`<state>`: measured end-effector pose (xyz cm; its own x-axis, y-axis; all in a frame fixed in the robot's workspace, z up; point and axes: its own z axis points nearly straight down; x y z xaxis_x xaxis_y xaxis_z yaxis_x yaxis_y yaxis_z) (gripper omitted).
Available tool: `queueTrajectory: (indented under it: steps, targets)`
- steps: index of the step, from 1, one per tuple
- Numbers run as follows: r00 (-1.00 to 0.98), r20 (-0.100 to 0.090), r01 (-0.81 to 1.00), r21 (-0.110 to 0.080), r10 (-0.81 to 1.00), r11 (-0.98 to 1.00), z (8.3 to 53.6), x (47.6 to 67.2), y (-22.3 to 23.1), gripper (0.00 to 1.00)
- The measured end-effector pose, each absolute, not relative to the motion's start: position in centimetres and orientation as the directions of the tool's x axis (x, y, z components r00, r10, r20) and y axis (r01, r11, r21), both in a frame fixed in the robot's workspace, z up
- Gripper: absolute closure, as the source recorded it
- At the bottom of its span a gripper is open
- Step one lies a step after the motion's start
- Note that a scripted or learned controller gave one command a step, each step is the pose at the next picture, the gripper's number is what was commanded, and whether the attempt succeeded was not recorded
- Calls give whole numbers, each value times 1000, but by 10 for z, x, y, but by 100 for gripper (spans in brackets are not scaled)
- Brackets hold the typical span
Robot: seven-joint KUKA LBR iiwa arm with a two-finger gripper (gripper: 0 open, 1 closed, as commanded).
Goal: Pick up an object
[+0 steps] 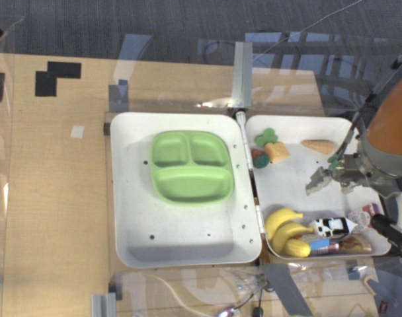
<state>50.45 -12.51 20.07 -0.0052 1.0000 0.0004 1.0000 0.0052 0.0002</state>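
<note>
Left bin (pixel 131 243): a shallow white tray in the centre of the frame; it holds a green divided plate (pixel 190 166), lying flat in its upper middle, with two small compartments above one wide compartment.
Right bin (pixel 287 190): a shallow white tray right of centre, touching the left bin along their shared rim; its contents lie along the upper and lower edges, the middle floor bare.
Upper left corner of right bin: a green toy piece (pixel 266 137), a small red piece (pixel 258 157) below it, and a yellow-orange block (pixel 277 152) just beside both.
Upper edge of right bin: a tan bread-shaped item (pixel 317 146), apart from the cluster at left.
Lower edge of right bin: a bunch of yellow bananas (pixel 286 229) at lower left; a black-and-white cow figure (pixel 332 227) touching its right side; a red-and-blue stick-like item (pixel 326 246) below the cow; a small pink-and-white packet (pixel 363 214) near the right rim.
Arm (pixel 393 127): grey with an orange band, entering at the right edge of the frame.
Gripper (pixel 320 179): over the right-hand middle of the right bin, fingers spread apart and pinching nothing, above the bananas and the cow figure and apart from both.
</note>
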Motion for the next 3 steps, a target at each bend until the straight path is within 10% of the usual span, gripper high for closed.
queueTrajectory:
  steps: [2,3]
  targets:
    - [69,1,998,14,998,-69,89,637,-104,0]
    - [62,2,998,14,998,-62,99,639,-102,100]
